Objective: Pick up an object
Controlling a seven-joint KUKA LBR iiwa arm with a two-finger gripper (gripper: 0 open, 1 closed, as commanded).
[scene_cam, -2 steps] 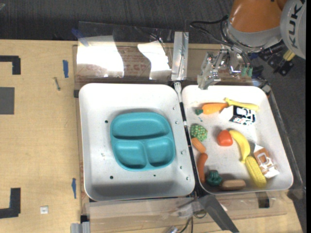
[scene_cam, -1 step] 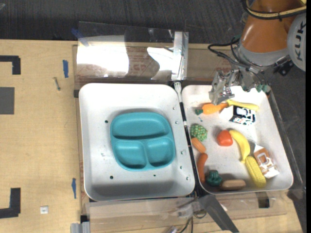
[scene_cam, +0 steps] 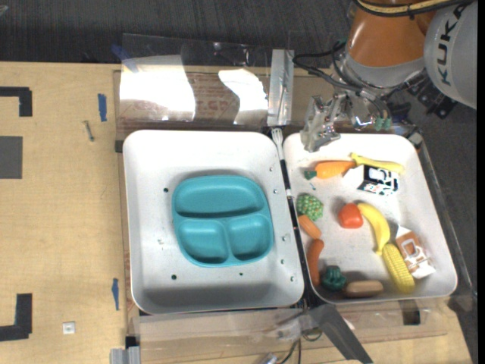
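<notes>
Bins: the left bin point(scene_cam: 144, 158) holds a teal tray point(scene_cam: 221, 218); the right bin point(scene_cam: 433, 203) holds small toy foods. We judge these light, rigid, smooth plastic, apt to slip. The banana point(scene_cam: 377, 224) and corn point(scene_cam: 398, 268) lie at mid-right; we would grip either across its narrow middle. The carrot point(scene_cam: 332, 170) lies far-left, nearest the gripper point(scene_cam: 321, 131), which hangs above the far rim, pinching nothing; whether its fingers are spread we cannot tell.
</notes>
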